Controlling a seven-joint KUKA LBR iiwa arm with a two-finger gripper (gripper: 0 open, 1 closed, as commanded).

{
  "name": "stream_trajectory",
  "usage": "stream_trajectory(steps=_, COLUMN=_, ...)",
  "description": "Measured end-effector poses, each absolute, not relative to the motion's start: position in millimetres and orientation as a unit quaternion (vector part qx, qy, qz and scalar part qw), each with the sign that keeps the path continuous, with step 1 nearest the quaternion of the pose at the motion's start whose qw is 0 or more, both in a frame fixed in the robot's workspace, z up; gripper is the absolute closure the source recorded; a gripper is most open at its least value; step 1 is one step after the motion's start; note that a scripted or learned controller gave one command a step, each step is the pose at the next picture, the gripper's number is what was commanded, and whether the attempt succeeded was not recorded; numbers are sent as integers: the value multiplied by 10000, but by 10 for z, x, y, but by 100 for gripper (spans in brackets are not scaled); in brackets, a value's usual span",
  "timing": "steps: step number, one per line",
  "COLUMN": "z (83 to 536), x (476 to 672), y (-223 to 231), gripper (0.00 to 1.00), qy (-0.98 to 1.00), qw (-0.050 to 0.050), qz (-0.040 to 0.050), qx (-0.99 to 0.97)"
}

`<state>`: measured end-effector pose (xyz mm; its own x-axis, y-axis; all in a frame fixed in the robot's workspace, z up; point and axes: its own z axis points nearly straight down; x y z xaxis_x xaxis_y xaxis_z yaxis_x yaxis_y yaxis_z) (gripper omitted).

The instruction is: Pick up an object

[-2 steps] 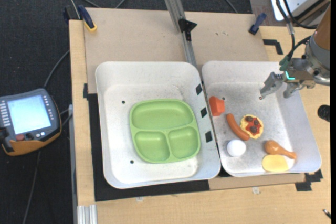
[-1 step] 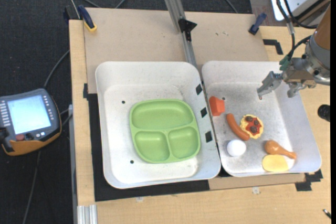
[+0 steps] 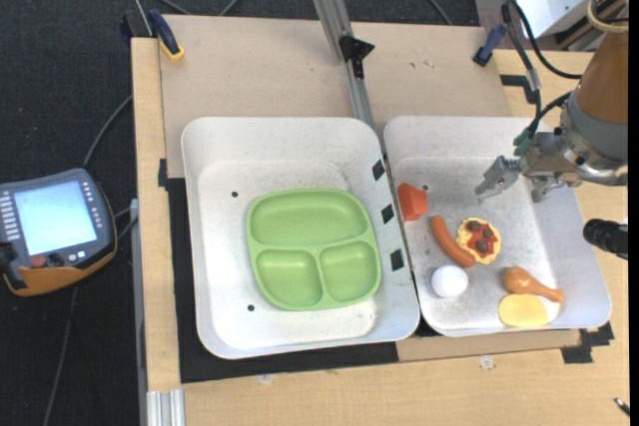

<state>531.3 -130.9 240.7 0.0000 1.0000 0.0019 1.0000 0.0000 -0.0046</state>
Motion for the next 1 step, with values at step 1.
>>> stream_trajectory(steps=1, z=1882, x=5334, y=-1403, gripper=0, qy=-7068, qw=35, qz=19, qx=-7074)
